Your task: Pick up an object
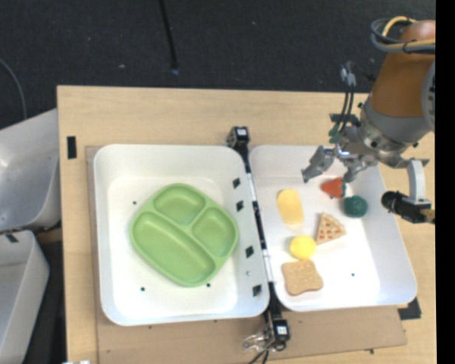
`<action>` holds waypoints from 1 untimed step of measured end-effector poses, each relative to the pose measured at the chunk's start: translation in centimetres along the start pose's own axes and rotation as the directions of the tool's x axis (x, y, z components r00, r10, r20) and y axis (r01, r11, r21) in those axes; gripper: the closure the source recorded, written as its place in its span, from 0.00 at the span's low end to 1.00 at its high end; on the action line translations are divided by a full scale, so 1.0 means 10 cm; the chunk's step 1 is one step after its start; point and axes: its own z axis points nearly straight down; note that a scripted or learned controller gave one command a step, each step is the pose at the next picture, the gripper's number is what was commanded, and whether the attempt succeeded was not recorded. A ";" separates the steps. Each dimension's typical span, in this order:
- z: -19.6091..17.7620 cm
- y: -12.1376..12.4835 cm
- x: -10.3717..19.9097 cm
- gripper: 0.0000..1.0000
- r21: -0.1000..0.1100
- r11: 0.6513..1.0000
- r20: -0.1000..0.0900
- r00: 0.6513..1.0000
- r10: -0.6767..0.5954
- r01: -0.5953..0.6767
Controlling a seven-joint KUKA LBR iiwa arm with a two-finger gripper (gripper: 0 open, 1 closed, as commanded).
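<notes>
1. Your gripper [332, 169] hung spread wide, holding nothing, over the right bin [379, 271].
2. A red piece [333, 187] lay just below it (green ball [355, 206] beside).
3. The green plate [183, 234] sat in the left bin [114, 294].

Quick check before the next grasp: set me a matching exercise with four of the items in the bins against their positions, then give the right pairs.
Things:
1. green divided plate
2. toast slice
3. red piece
4. dark green ball

Places:
A. nearest the right bin's front edge
B. just under the gripper
C. alone in the left bin
D. right of the red piece, near the right wall

Pairs: 1-C, 2-A, 3-B, 4-D
</notes>
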 end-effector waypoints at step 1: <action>-0.08 0.02 0.00 0.00 -0.014 1.000 0.001 1.000 -0.002 0.002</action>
